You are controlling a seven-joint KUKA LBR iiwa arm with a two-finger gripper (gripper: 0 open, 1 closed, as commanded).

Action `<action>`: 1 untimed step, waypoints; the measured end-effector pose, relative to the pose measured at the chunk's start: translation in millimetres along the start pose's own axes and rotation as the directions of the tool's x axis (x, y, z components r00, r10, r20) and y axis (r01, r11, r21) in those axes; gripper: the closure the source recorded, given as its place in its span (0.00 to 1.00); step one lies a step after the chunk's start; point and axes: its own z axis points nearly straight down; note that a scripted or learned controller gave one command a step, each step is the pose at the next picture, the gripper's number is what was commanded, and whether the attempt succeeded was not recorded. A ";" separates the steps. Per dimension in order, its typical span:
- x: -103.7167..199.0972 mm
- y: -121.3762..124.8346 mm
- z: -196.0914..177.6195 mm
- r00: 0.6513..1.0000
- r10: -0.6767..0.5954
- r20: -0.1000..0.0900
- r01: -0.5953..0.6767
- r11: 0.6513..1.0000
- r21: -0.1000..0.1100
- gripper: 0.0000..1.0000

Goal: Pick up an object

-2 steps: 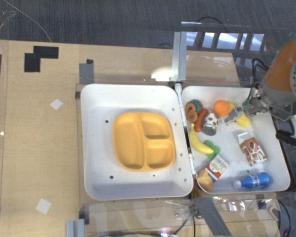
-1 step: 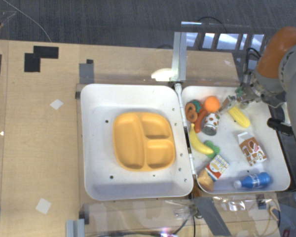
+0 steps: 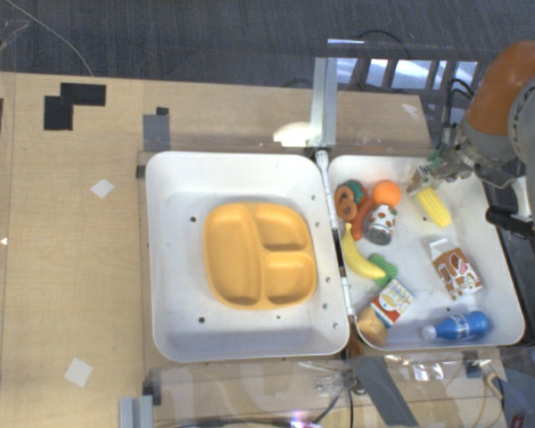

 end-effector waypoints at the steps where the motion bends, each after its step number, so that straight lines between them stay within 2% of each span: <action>1: 56.7 12.7 -92.8 0.930 0.368 -0.006 -0.368 0.930 0.006 1.00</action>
